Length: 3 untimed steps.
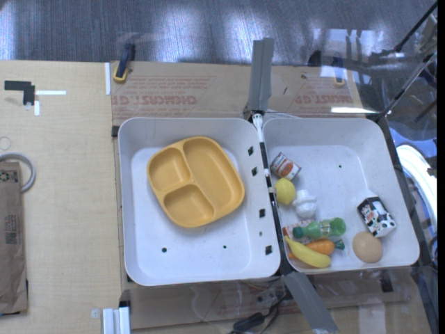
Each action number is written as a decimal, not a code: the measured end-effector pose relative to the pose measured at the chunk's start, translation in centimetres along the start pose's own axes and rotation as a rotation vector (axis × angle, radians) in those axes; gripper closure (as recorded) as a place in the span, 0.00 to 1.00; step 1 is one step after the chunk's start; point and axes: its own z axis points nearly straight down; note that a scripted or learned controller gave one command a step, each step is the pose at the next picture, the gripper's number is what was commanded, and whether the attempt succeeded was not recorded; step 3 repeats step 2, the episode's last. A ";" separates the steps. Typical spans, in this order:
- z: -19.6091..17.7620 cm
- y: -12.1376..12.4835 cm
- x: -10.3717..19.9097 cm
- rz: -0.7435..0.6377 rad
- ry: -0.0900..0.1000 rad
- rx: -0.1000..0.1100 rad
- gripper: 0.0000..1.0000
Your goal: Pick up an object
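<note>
The right bin (348, 134) holds several small toy items. A red and white can (284, 166) lies near its left wall, with a yellow lemon (285, 191) and a small white object (304, 202) just below it. A green bottle (322, 227), an orange carrot (321, 246) and a yellow banana (306, 255) cluster at the front left corner. A black and white carton (376, 216) and a tan egg (367, 247) sit at the front right. The left bin (139, 256) holds a yellow divided plate (195, 180).
A grey divider post (261, 78) rises behind the seam between the bins. Cardboard (181, 92) lies behind the bins. A brown paper bag (10, 235) and a ring (21, 169) rest on the bench at the far left. A yellow-handled clamp (124, 61) sits at the cardboard's back left corner.
</note>
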 end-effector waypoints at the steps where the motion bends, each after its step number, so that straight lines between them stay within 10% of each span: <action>1: -0.7 0.1 0.0 -0.002 -0.002 0.004 1.00; 3: 5.3 -1.1 -3.1 0.038 0.009 -0.010 1.00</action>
